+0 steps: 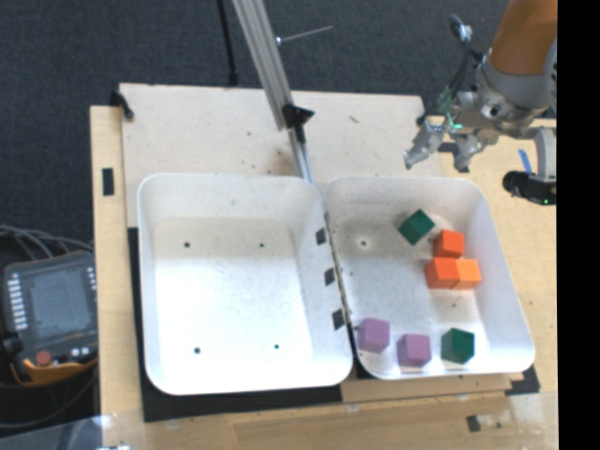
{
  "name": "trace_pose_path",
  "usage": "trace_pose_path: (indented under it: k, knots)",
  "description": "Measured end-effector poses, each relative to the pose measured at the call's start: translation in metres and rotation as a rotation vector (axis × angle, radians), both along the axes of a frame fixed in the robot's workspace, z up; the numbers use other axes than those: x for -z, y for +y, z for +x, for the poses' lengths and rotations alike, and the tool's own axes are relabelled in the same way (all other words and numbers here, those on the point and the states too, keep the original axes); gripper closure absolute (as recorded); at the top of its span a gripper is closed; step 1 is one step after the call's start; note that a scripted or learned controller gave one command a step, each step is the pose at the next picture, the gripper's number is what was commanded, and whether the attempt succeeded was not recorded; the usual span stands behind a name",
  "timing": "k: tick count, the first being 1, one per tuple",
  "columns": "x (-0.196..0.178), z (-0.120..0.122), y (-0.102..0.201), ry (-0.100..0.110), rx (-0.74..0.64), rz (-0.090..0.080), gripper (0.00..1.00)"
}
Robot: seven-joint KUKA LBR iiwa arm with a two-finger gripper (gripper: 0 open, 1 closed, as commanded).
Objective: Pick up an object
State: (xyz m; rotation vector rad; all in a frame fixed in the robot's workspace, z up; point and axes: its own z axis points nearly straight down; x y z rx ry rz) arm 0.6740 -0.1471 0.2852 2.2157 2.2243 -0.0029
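Note:
My gripper (439, 154) hangs above the far rim of the right bin (497, 251), with its two fingers apart and nothing between them. Below it in that bin lie a green cube (416, 226), an orange cube (450, 244) and a larger orange block (453, 273) in the far right part. Along the near wall sit two purple cubes (374, 334) (413, 349) and a dark green cube (457, 345). The gripper is well above all of them and touches none.
The left bin (159, 251) stands beside the right one. A slanted metal pole (267, 64) rises from the bench behind the bins' shared wall. A teach pendant (52, 312) lies off the bench at the left.

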Motion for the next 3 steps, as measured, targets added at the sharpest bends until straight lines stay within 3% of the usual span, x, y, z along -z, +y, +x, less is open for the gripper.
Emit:
trace_pose_path:
  k: [2,3]
  knots:
    - [0.104,-0.001,0.004,0.004,0.002,0.001,0.0]
    - [0.156,0.001,-0.007,-0.008,0.004,-0.004,0.0]
